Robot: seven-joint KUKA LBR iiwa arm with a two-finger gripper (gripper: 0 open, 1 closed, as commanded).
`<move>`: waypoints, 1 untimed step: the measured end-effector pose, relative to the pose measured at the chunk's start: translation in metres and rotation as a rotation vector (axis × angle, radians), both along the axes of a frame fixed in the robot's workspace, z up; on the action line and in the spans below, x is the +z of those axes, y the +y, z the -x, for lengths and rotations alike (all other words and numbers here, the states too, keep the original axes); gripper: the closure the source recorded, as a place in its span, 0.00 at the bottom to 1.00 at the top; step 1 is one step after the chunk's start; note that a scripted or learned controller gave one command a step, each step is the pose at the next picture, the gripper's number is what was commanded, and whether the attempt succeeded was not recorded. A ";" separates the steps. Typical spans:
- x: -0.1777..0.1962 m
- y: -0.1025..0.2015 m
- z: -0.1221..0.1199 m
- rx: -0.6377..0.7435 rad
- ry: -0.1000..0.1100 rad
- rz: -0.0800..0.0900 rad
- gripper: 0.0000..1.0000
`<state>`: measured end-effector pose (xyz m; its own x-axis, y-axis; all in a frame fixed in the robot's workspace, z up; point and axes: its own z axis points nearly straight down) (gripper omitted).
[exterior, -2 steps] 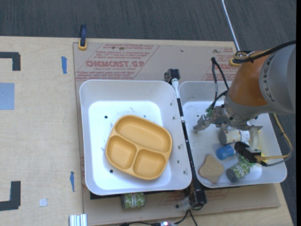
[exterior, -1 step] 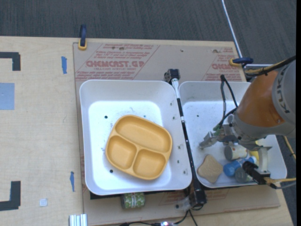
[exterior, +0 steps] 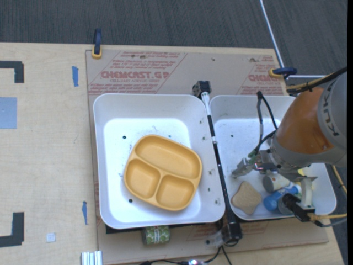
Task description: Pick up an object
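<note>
A tan, rounded, stone-like object (exterior: 246,198) lies at the front left of the right bin (exterior: 231,126). A blue object (exterior: 274,199) sits just right of it near the front wall. My arm, with its orange band (exterior: 306,127), reaches over the right bin from the right. The gripper (exterior: 265,173) hangs low in that bin, above and between the tan object and the blue one. Metal parts and cables hide its tips.
The left bin (exterior: 105,148) holds a yellow three-compartment plate (exterior: 162,172). A small green can-like item (exterior: 156,235) lies on the bench in front of the left bin. Clamps (exterior: 97,43) pin the cardboard sheet at the back corners.
</note>
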<state>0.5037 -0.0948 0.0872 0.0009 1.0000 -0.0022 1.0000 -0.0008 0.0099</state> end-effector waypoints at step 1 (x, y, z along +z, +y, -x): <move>0.000 0.002 0.021 0.001 -0.001 -0.001 0.00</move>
<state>0.4830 -0.0929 0.0872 -0.0004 1.0000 -0.0014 0.9999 0.0004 0.0110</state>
